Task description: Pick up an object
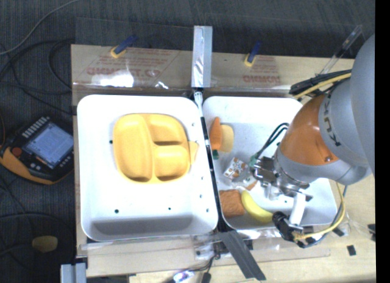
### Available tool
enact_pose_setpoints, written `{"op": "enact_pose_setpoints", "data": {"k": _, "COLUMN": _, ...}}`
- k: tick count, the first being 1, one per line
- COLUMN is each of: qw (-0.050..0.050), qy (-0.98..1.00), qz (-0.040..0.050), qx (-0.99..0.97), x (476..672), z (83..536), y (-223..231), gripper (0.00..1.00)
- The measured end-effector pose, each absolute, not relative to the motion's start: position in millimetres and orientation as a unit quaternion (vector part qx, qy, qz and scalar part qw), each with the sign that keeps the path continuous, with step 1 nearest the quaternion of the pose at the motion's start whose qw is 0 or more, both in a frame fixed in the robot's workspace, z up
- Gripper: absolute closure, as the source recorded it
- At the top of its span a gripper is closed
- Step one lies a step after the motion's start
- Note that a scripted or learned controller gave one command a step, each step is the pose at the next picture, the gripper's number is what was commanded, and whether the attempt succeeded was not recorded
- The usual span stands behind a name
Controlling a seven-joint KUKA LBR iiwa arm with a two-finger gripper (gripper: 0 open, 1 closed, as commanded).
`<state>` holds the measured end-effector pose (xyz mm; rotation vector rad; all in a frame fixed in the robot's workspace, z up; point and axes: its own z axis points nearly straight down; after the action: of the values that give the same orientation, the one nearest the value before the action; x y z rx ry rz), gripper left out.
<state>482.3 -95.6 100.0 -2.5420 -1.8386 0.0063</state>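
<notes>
In the right bin [256, 108] lie a yellow banana [256, 208], a brown bread-like piece [231, 202] beside it, a crumpled shiny wrapper [234, 168], and an orange and pale round item [220, 136] against the left wall. My gripper [268, 181] hangs low over the bin's middle, just above and right of the banana, near the wrapper. The wrist body hides its fingertips.
The left bin [97, 214] holds a yellow divided tray [151, 146]. A handheld controller [36, 149] lies on the floor at left. Cables run along the right bin's front edge [304, 236]. The arm covers the right bin's right half.
</notes>
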Motion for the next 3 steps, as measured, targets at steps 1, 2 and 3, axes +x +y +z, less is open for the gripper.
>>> {"op": "enact_pose_setpoints", "data": {"k": 1, "qw": -0.004, "qy": -0.694, "qz": -0.0006, "qx": -0.72, "x": 538.9, "z": 88.5, "y": -99.4, "gripper": 0.0}}
{"op": "enact_pose_setpoints", "data": {"k": 2, "qw": -0.004, "qy": -0.694, "qz": -0.0008, "qx": -0.72, "x": 539.0, "z": 88.4, "y": -99.3, "gripper": 0.0}}
{"op": "enact_pose_setpoints", "data": {"k": 3, "qw": -0.004, "qy": -0.694, "qz": -0.0012, "qx": -0.72, "x": 539.3, "z": 97.7, "y": -98.8, "gripper": 1.0}}
